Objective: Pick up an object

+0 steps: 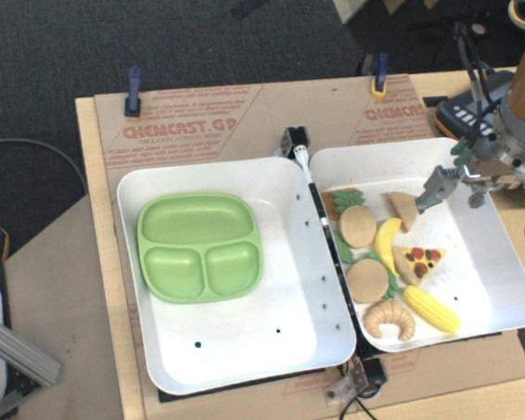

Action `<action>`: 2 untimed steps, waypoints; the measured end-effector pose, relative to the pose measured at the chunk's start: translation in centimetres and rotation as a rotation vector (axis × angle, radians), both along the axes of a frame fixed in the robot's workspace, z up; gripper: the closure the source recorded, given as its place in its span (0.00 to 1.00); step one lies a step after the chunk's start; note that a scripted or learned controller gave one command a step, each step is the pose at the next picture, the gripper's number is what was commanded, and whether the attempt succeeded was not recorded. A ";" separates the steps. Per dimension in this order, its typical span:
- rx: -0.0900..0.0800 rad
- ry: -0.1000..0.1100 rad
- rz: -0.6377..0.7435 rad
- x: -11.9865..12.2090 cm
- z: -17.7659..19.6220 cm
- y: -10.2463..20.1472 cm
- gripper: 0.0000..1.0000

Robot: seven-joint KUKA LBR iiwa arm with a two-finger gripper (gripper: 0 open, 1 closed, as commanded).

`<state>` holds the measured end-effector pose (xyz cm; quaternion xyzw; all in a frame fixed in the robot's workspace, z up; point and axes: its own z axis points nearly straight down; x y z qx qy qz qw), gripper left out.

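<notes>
Several toy foods lie in the right bin [500, 254]: a tan wedge [401, 206], a round bun [358, 227], a banana [387, 238], a pizza slice [421, 260], a second round bun [368, 280], a croissant [391, 320] and a corn cob [432, 310]. My gripper [453, 195] hangs over the upper right part of that bin, just right of the tan wedge. Its fingers are spread, so it is open, and nothing is between them.
A green divided plate [199, 248] rests in the left bin [258, 345]. A green leafy piece [344, 199] lies by the right bin's left wall. Two clamps [132, 89] hold the cardboard base at the back. Cables and a device [462, 113] sit behind the arm.
</notes>
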<state>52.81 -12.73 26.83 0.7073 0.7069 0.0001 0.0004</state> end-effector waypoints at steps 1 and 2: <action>0.002 -0.005 0.000 0.8 -18.6 1.9 0.00; -0.003 -0.014 -0.002 1.0 -16.9 1.6 1.00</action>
